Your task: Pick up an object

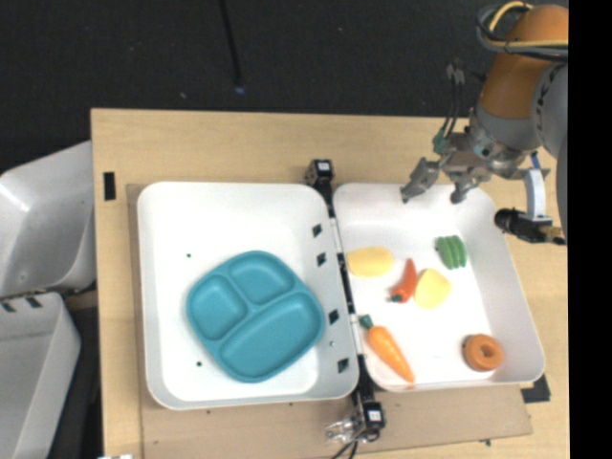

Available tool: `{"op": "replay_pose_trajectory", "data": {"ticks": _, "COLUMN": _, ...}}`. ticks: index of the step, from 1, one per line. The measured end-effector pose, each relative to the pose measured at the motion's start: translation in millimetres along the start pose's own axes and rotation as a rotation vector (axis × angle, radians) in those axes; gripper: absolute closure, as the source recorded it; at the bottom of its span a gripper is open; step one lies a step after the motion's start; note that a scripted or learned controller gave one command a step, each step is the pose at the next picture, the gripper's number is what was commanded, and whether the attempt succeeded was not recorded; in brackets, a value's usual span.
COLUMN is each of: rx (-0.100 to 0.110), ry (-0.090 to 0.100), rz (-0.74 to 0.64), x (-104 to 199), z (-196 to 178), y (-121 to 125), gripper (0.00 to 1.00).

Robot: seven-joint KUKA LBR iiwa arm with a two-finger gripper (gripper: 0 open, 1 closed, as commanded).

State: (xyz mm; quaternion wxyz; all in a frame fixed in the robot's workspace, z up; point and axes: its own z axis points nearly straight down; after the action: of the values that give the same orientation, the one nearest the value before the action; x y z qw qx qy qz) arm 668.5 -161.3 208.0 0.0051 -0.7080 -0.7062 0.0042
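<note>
Toys for the picking lie in the right bin point(512, 285), and nothing sits between the fingers point(418, 184) yet. The two fingers are spread apart and empty, hanging over the bin's far rim with bare white floor below them. Behind them the grey wrist rises to the orange band of the arm point(516, 75), which reaches in from the right.

Nearest the fingers is a small green ridged piece point(450, 251), lying by itself toward the bin's right side. Past it come a yellow oval point(370, 261) near the divider, a thin red-orange piece point(406, 281) touching a second yellow piece point(431, 289), an orange carrot point(390, 351) at the near rim, and an orange ring point(483, 352) in the near right corner. The left bin point(153, 256) holds a blue divided tray point(253, 314). Both bins rest on the tabletop point(210, 142).

By my reading this is the approach step, with no target yet reached. The next move calls for carrying the fingers nearward over one toy, straddling it and descending; the green piece or the yellow oval looks easiest, each standing apart from its neighbours.
</note>
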Motion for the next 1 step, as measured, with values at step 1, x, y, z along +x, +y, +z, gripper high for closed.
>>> {"op": "replay_pose_trajectory", "data": {"ticks": 1, "rx": -0.015, "ry": -0.002, "rz": -0.003, "x": 0.5, "z": -10.1, "y": 2.8, "gripper": 0.00}}
